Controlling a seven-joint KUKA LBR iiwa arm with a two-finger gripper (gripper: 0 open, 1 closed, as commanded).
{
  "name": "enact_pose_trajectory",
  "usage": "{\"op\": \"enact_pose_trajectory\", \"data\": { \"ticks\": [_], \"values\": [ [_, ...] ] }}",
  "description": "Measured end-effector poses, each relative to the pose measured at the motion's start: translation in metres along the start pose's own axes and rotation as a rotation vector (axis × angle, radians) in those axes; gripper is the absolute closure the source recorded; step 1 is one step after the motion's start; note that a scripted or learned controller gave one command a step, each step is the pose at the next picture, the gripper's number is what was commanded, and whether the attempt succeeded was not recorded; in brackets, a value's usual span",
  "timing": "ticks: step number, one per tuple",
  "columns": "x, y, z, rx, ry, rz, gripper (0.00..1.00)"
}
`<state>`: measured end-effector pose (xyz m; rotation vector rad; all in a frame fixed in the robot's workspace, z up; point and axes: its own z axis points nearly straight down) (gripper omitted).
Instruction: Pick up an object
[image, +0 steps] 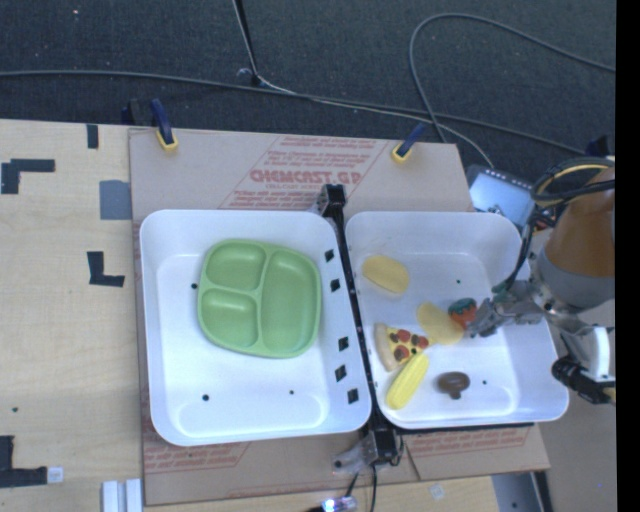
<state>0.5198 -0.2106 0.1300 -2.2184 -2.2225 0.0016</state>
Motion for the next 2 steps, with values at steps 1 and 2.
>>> {"op": "enact_pose_trajectory", "data": {
  "ticks": [1,2],
  "values": [
    [-0.009,0.006,-0.049,-0.006,-0.002,0.001,1.0],
    [-0.009,0.007,-0.089,-0.005,-0.002,0.0,1.0]
  ]
}}
